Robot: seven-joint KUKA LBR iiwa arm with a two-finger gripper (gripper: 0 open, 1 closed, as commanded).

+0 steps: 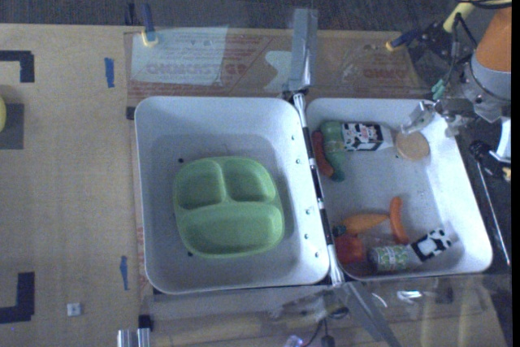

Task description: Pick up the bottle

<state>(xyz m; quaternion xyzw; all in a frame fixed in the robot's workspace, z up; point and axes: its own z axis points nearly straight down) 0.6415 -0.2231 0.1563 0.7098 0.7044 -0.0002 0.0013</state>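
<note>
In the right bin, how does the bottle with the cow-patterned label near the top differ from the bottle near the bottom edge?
The green bottle with a cow-patterned label lies near the top wall of the right white bin; the pale green bottle with a cow-patterned end lies near the bottom wall. The top one looks thicker and darker green, the bottom one slimmer and paler. The top one lies level across the picture, the bottom one slightly slanted. Both lie on their sides.

You can't really read the bottle (392, 258) label, too blurry, and the arm (493, 61) gets chopped off at the right edge.
</note>
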